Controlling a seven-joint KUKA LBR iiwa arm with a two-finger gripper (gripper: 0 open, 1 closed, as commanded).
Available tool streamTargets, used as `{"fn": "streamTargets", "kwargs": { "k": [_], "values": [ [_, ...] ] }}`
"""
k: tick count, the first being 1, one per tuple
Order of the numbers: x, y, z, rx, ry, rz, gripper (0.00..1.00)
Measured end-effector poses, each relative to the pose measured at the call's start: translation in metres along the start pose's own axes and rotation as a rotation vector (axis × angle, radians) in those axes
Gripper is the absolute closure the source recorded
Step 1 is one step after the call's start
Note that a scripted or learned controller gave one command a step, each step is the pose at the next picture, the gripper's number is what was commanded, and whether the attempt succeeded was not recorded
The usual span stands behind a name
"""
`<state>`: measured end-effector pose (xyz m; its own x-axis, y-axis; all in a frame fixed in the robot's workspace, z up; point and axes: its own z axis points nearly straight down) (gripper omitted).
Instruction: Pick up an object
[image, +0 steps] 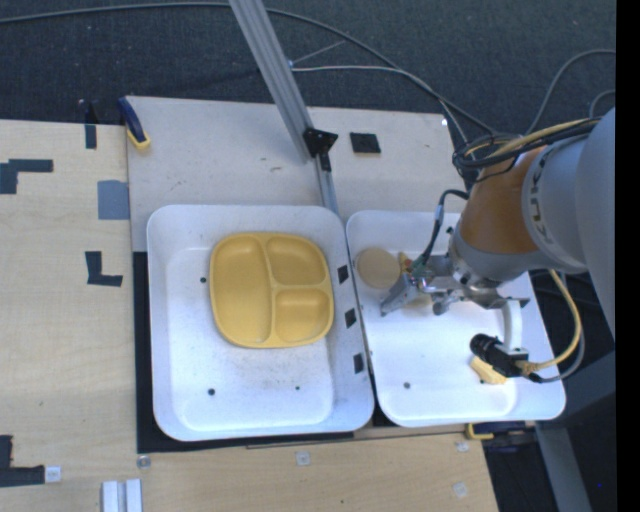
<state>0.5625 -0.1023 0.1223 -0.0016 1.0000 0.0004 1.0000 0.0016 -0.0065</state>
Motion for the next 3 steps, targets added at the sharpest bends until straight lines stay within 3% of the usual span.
{"fn": "streamTargets", "kwargs": {
  "k": [1, 2, 3],
  "values": [
    [0.000, 0.001, 0.037, -0.007, -0.002, 0.001, 0.00],
    [0.000, 0.003, 0.024, -0.013, -0.002, 0.000, 1.00],
    [-0.003, 0.000, -0.038, -0.009, -0.001, 0.001, 1.00]
  ]
}}
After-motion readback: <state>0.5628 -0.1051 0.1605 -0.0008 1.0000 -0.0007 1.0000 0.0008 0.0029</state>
